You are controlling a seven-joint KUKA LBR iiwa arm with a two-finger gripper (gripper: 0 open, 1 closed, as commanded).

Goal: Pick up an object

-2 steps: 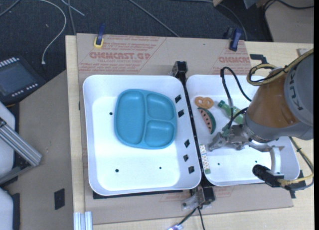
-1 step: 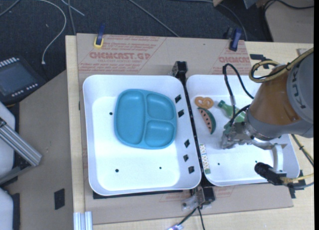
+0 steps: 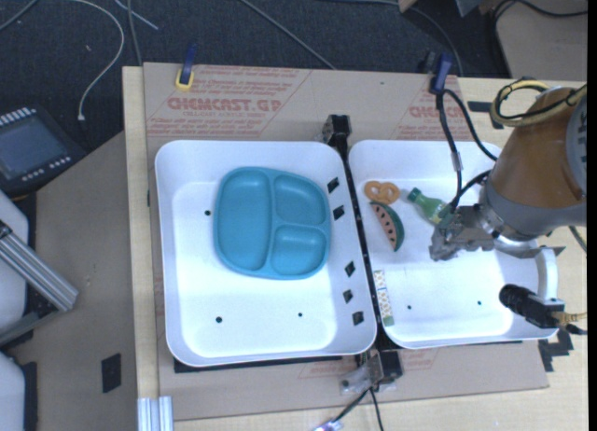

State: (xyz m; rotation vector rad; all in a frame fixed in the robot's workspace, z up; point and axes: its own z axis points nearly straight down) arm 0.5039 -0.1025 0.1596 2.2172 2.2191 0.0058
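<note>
Jaw state cannot be told: the gripper [image 3: 450, 241] is low inside the right bin [image 3: 448, 322], its tips indistinct. A green bottle-like toy [image 3: 425, 203] lies just beside it; a watermelon slice [image 3: 392, 226] and pretzel [image 3: 380, 192] lie further left. The left bin [image 3: 187, 317] holds a blue divided plate [image 3: 272, 222].

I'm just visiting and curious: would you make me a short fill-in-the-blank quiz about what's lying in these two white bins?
1. The blue divided plate lies in the ____ bin.
2. The pretzel, watermelon slice and green bottle lie in the ____ bin.
3. The plate has ____ compartments.
4. The gripper hangs over the ____ bin.

Missing words: left; right; three; right
</note>
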